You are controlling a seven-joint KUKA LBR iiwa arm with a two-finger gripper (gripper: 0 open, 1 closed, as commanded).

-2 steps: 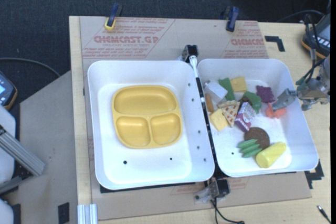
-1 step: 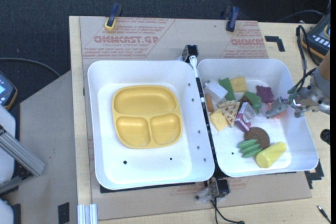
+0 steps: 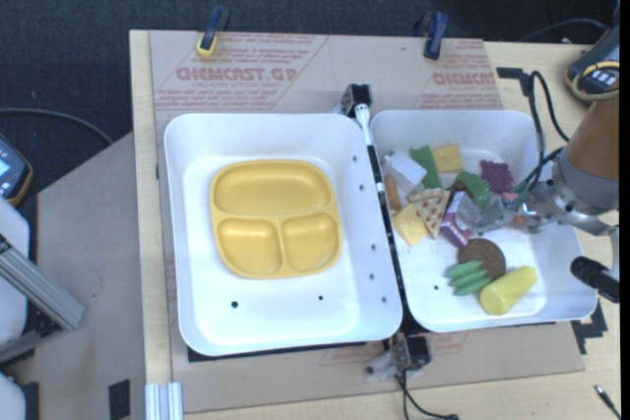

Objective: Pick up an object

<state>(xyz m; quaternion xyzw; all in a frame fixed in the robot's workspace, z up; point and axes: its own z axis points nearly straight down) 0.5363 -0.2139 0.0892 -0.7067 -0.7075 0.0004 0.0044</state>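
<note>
One cluster of toy foods [image 3: 455, 211] fills the right bin [image 3: 433, 310]; the end effector [image 3: 522, 211] hovers at its three o'clock edge, objects lying toward nine o'clock; its grip state I cannot tell.

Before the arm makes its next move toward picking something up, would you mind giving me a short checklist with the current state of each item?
1. Objects available in the right bin: ok, a pile of toy food lies there, including a yellow cylinder and a brown round piece.
2. Gripper over the pile: ok, it sits at the pile's right side, above the right bin.
3. Something held between the fingers: cannot tell, clutter hides the tip.
4. Isolated target: ok, the yellow cylinder lies near the front edge, touching only green pieces.
5. Left bin contents: ok, the yellow divided tray rests flat inside it.
</note>
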